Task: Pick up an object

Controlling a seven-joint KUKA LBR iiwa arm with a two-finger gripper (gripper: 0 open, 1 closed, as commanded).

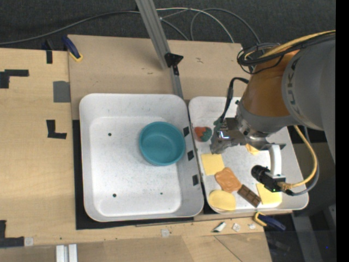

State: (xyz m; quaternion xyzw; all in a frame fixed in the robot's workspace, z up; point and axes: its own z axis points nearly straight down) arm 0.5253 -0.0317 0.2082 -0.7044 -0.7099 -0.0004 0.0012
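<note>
Gripper (221,137) is seen low over the right bin (240,160), near its left wall. It reads as a dark, blurred block; how far it is open can't be told, and nothing is visibly held.

- Just left of the gripper, about touching: red-green lump (203,132), small and rounded, matte. Its right side is hidden by the gripper.
- Just below the gripper: yellow square (212,163), flat, soft-edged, foam-like.
- Further below: orange chunk (227,179), irregular. Past it lies the yellow oval (222,200), smooth and domed, against the near rim.
- Below and right: brown bar (250,195), thin, lying diagonally. It is touching or overlapping the yellow tile (269,194), which is partly covered by a black cylinder (263,174) on the wrist.
- Right of the gripper: yellow scrap (252,149), mostly hidden under the arm (272,91).

Both bins are white, speckled plastic with rounded corners and shallow walls. The bin floor right of the yellow square is bare. The gap between the gripper and the left wall is tight, and that wall is shared with the left bin (98,162).

Well left of the gripper, in the left bin: teal bowl (161,142), round, smooth, upright, with open floor all around it.

The far-right part of the right bin is covered by the arm. A slanted metal strut (155,26) is cut off at the top edge.
</note>
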